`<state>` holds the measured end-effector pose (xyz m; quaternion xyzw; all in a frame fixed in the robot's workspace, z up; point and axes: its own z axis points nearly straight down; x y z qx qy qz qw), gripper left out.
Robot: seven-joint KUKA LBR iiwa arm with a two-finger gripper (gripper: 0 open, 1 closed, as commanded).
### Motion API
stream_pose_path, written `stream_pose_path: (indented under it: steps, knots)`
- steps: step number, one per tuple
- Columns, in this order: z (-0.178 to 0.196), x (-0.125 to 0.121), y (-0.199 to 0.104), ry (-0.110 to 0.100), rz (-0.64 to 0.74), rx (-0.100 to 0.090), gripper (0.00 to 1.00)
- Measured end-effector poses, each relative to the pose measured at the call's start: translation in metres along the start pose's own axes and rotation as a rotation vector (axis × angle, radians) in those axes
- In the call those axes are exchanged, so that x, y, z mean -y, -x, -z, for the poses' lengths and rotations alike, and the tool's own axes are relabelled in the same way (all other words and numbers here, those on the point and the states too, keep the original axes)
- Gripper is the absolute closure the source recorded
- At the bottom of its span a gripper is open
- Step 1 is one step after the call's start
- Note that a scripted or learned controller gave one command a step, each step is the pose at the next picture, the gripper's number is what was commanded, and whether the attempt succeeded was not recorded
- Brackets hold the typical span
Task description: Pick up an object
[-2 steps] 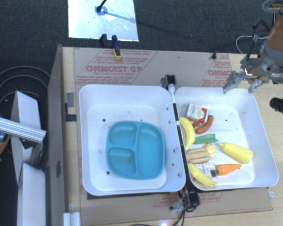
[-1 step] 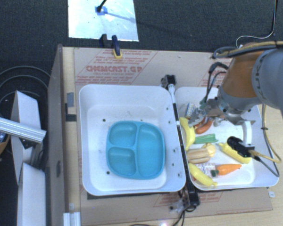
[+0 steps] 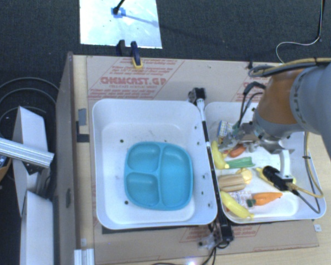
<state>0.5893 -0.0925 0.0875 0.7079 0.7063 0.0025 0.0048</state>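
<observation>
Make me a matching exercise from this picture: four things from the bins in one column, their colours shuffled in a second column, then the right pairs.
Things:
1 divided plate in the left bin
2 carrot
3 bread roll
4 banana at the left wall of the right bin

Colours:
A yellow
B tan
C blue
D orange

Pairs: 1-C, 2-D, 3-B, 4-A

Here's the tally: 2 white bins (image 3: 116, 120) (image 3: 289, 207) and 1 blue divided plate (image 3: 157, 174). Then 2 yellow bananas (image 3: 216, 154) (image 3: 236, 206), 1 orange carrot (image 3: 267, 197), 1 red-orange piece (image 3: 237, 150), 1 green piece (image 3: 240, 162), 1 tan roll (image 3: 230, 183) and 1 small yellow piece (image 3: 246, 175).
</observation>
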Motion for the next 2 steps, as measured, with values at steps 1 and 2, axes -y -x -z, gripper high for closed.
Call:
stream_pose_path:
  steps: [1,2]
  knots:
    - [0.009,0.001,-0.001,-0.004,0.003,-0.001,1.0]
    - [0.127,0.026,-0.06,-0.003,0.012,-0.005,1.0]
